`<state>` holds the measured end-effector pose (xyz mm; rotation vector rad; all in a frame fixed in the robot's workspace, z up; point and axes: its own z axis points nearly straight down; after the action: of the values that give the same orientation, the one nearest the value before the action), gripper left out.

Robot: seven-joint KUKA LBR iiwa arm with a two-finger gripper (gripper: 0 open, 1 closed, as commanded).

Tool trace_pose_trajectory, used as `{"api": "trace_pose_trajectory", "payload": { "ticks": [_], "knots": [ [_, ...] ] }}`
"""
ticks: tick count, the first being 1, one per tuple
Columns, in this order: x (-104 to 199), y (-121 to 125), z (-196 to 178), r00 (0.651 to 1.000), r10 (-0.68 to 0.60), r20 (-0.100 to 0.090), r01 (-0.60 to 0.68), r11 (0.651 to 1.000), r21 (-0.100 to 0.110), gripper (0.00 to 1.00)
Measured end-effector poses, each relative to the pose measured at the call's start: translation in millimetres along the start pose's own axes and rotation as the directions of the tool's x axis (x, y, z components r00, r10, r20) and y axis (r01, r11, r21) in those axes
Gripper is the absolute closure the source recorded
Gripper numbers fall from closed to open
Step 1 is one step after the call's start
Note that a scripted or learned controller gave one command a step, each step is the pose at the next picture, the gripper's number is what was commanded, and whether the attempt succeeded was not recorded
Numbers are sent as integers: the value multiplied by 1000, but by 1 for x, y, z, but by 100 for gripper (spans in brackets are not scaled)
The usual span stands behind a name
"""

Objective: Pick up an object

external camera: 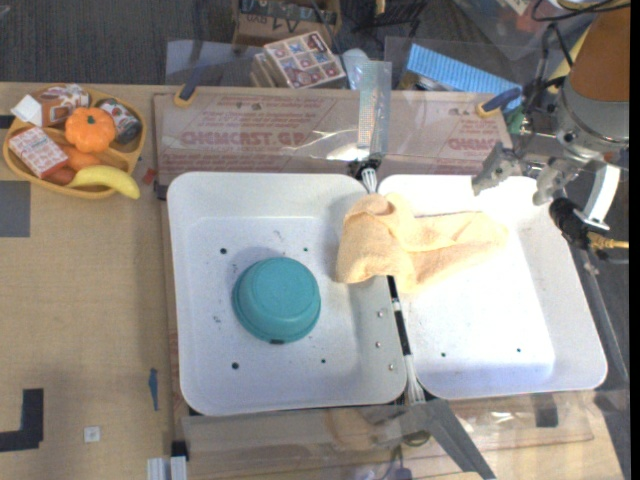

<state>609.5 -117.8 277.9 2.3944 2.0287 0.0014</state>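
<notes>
Camera view: cardboard panel [300,133] behind the bins has faded reddish print, partly legible, looks like "CHEMCAST GP"; the same print repeats on the right half, too washed out to read. A patterned box [297,58] sits past the panel, print too small to read. A small carton [36,151] in the fruit bowl [20,163] at top left has red-and-white label graphics, text unreadable. The bowl also holds an orange mini pumpkin [90,128] and a banana [106,179].

Pincer [520,176] hangs over the back right corner of the right bin [520,358], below the grey wrist and orange band [605,58]. Two pale fingers [492,171] show, spread apart with nothing between them. Not touching the cloth; near its right tip but apart.

Yellow cloth [400,243] is crumpled, draped across the divider between the two bins: bunched end in the left bin [200,368], long tail stretching right into the right bin toward the pincer.

Teal bowl [277,299] is upside down in the left bin, centre-left, well apart from the pincer and just left of the cloth, not touching it.

Table [70,318] is tan, with black tape marks at lower left.
</notes>
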Motion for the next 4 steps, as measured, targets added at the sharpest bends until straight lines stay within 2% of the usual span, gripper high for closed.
{"api": "trace_pose_trajectory", "payload": {
  "ticks": [1, 2, 3, 4],
  "knots": [
    [28, 8, 104, 977, -215, -2, 215, 977, 3, 0],
    [14, 8, 189, 904, -427, -1, 427, 904, -6, 0],
    [61, 48, 91, 721, -693, 1, 693, 721, -4, 0],
    [27, 35, 182, 725, -689, 2, 689, 725, -5, 0]
  ]
}}
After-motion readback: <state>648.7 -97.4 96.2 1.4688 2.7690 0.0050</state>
